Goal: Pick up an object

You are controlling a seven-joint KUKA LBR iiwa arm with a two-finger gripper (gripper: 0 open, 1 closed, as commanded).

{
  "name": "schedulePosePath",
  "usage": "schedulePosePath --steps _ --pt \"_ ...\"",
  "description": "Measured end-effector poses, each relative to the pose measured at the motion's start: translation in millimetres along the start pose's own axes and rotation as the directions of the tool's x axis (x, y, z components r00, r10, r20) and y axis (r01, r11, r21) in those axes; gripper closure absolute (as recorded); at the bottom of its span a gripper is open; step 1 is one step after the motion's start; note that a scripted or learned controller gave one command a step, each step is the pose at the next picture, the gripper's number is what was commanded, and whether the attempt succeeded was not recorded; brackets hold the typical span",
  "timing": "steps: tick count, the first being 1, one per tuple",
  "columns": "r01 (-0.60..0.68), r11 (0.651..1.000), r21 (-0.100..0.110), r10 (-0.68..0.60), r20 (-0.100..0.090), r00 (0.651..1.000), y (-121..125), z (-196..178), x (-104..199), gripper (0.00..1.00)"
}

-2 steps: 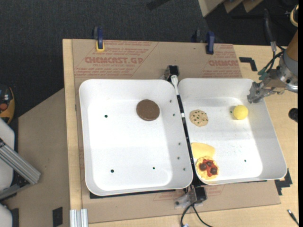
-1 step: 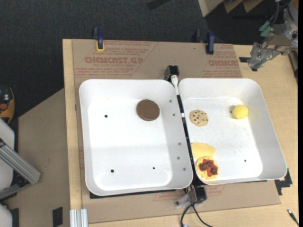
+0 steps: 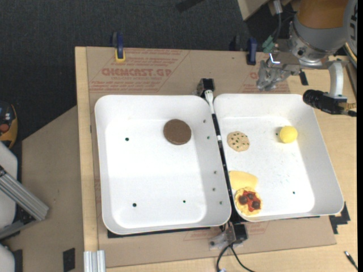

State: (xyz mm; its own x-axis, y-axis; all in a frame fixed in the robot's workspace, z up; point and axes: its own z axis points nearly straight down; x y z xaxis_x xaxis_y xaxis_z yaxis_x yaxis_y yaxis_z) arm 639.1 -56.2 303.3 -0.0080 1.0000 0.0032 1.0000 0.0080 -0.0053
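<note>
My gripper (image 3: 273, 79) hangs above the back rim of the right bin (image 3: 325, 162), over the cardboard just behind it. In that bin lie a chocolate-chip cookie (image 3: 238, 141) near the left wall, a small yellow ball (image 3: 287, 134) to its right, and a yellow piece (image 3: 243, 179) next to a round pastry with red filling (image 3: 249, 201) at the front left corner. A brown round disc (image 3: 177, 132) rests in the left bin (image 3: 103, 162), toward its back. The gripper is well behind every object and touches none.
The two bins meet at a black divider strip (image 3: 215, 139). A cardboard sheet (image 3: 142, 67) lies under them, held by clamps (image 3: 119, 45) at the back. A black fitting (image 3: 323, 100) juts in at the right bin's back right corner.
</note>
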Motion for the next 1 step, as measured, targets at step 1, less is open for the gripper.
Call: schedulePosePath --steps 1 --pt "0.001 1.0 -0.017 -0.001 0.003 1.0 20.4 -78.0 82.1 1.0"
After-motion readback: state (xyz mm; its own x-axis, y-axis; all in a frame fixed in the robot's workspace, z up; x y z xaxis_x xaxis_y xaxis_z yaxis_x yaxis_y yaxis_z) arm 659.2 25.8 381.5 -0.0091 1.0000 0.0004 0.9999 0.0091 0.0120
